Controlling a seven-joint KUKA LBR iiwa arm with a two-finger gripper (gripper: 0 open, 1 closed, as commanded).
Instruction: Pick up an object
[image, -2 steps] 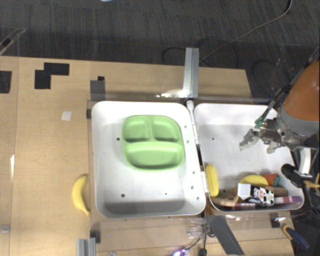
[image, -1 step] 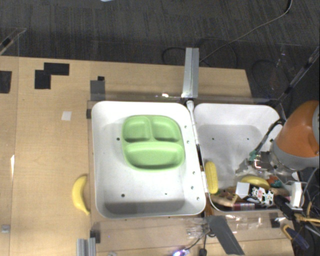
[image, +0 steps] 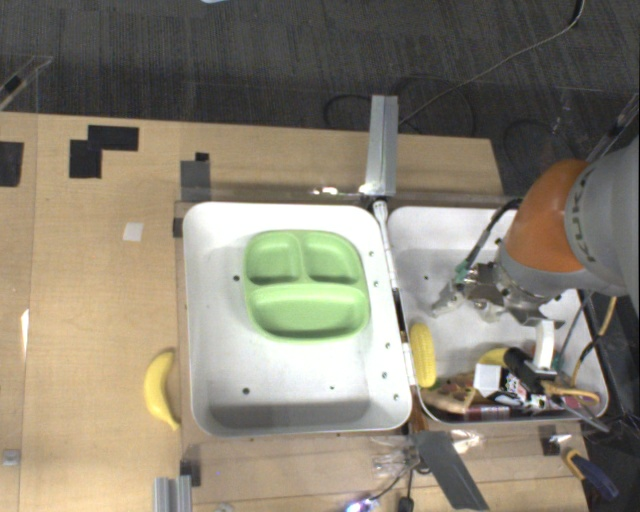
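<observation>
My gripper (image: 456, 294) hangs low over the middle of the right bin (image: 440, 235), reaching in from the right under the orange-banded wrist. Nothing shows between its tips. A yellow corn cob (image: 423, 355) lies against that bin's left wall, just below and left of the gripper. Along the bin's front edge sit a small yellow piece (image: 493, 356), a white block (image: 487, 377) and a brown and red heap of items (image: 470, 397). The arm hides the bin's right side.
A green divided plate (image: 303, 282) lies in the left bin (image: 215, 330). A banana (image: 160, 388) rests on the wooden bench outside that bin's left wall. A metal post (image: 382, 140) stands behind the divider between the bins.
</observation>
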